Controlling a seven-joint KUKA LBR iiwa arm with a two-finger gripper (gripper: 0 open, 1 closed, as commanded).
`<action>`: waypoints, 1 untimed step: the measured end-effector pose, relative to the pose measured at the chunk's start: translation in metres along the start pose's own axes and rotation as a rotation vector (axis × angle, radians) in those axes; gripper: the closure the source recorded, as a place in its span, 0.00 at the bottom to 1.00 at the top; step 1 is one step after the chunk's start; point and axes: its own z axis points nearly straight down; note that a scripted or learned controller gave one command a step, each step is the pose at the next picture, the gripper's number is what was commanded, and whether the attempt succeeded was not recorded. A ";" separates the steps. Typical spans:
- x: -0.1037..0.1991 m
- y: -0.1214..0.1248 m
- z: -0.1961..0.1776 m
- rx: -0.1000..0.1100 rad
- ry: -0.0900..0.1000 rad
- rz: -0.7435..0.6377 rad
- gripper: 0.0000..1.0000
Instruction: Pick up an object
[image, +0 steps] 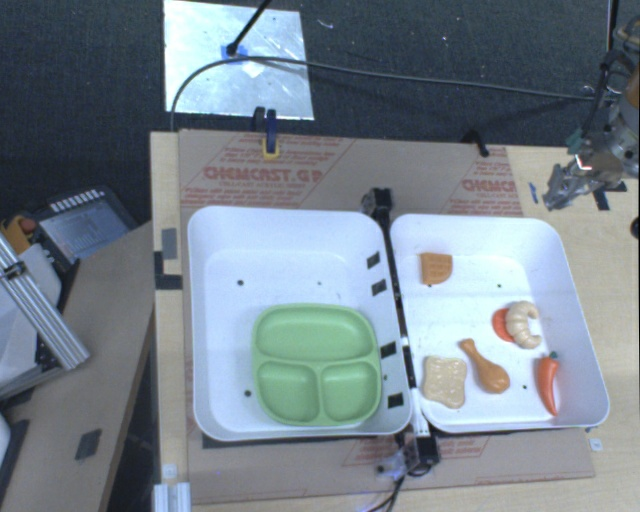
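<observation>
I'm seeing cardboard (340, 165) lying under both bins (290, 225) — gripper (570, 185) hanging top right, blurring, so I'm not telling its state.

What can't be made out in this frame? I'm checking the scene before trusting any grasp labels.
- Gripper, camera view: small and blurred at the right edge, so the finger state is unclear.
- Arm: mostly cut off by the right edge.
- Red piece in the right bin: partly covered by the white shrimp-like toy.
- Divided green tray hides part of the left bin floor.
</observation>
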 end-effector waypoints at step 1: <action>0.060 -0.004 0.014 0.007 0.004 -0.003 1.00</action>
